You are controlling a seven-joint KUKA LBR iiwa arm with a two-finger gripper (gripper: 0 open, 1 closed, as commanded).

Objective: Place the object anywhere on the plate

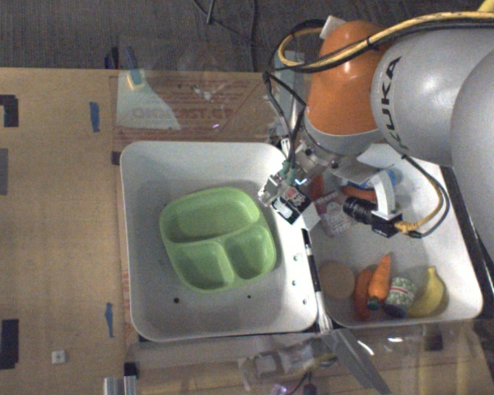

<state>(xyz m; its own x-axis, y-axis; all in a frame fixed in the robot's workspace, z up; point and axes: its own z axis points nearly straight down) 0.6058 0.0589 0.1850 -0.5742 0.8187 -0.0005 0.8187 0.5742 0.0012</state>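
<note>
Wooden bench [49, 220] with black corner marks and blue tape bits, dark carpet beyond the far edge, cables trailing there. Two white bins side by side – left bin [148, 303] holding a green divided plate [218, 237], three compartments, nothing on it. Right bin [457, 299] holding carrot [380, 276], banana [431, 293], a round tan item, a small patterned piece – clustered near front wall. Gripper [284, 192] low over the bins' shared edge, just right of plate; finger opening and any hold – cannot tell.
</note>
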